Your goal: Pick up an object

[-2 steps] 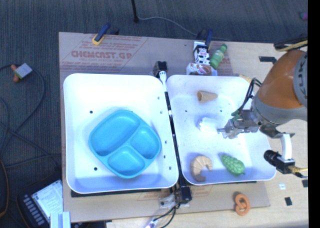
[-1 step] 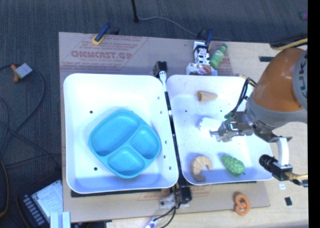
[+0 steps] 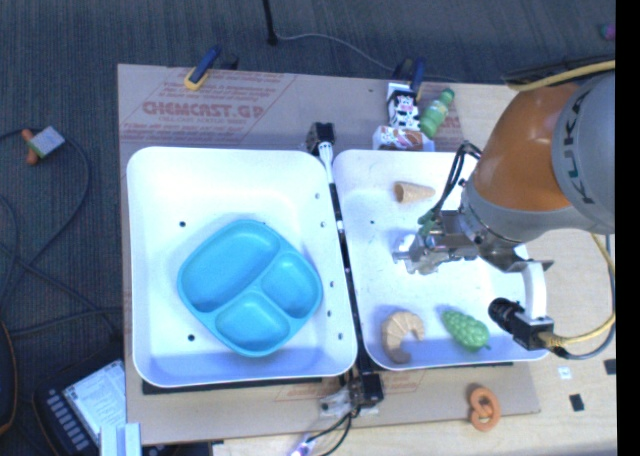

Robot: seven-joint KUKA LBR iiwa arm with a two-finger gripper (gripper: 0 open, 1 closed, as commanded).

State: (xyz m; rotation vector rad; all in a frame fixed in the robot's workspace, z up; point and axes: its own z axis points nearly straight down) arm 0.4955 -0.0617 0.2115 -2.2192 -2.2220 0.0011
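The right bin (image 3: 375,274) holds a tan cone (image 3: 411,192) near its far side, a beige croissant-like piece (image 3: 402,333) at the front and a bumpy green object (image 3: 466,330) to the right of it. My gripper (image 3: 416,254) hangs low over the middle of this bin, between the cone and the croissant, with the grey and orange arm behind it to the right. I see nothing between its metal fingers. In the left bin (image 3: 160,184) lies a blue divided plate (image 3: 250,285).
Behind the right bin stand a small printed carton (image 3: 401,114) and a green bottle (image 3: 434,114). A pretzel-shaped orange piece (image 3: 484,407) lies on the board in front of the bins. A black cable crosses the floor at the top.
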